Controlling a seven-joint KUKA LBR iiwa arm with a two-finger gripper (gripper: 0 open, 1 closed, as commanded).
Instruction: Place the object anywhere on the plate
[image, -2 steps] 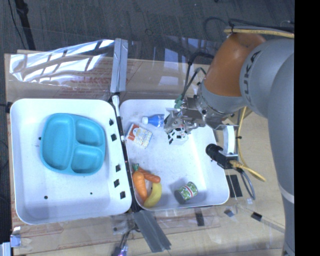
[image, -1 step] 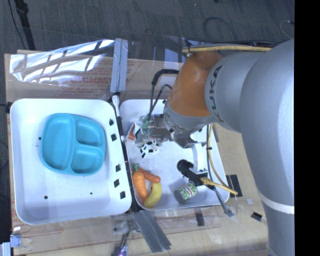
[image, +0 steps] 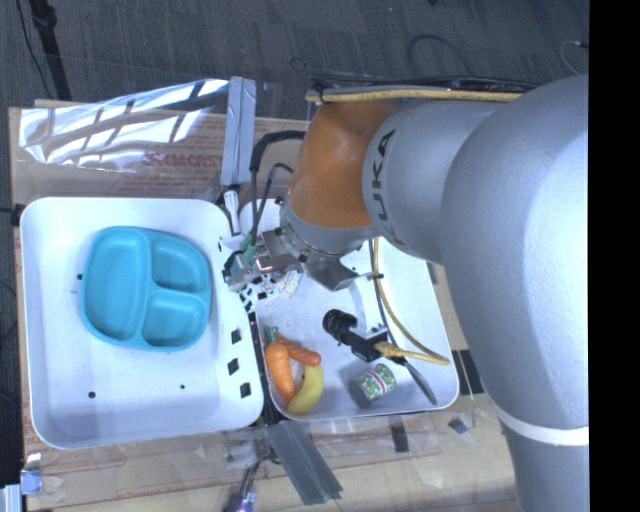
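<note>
**Plate job – nothing on the plate yet**

Quick status from my side. The blue divided plate (image: 147, 288) sits in the left bin (image: 45, 340), a bit toward its upper half, and all three of its compartments are bare – so the placing part isn't done, by my reckoning not even properly begun.

Everything pickable is over in the right bin (image: 408, 298). There's a carrot (image: 282, 366) and a banana (image: 311, 389) lying touching each other by the near-left corner, and a small green can (image: 376, 383) on its side just to their right. The task doesn't say which one is "the object", so I'd guess any of those three counts.

My end effector (image: 256, 268) is low at the upper-left of the right bin, right beside the wall between the two bins, and well apart from the can. Honestly I can't tell if it's open or closed from this angle – my own wrist blocks the view – and I don't see anything held in it.

So what's left: grab one item, carry it across the divider, set it on the plate.
</note>
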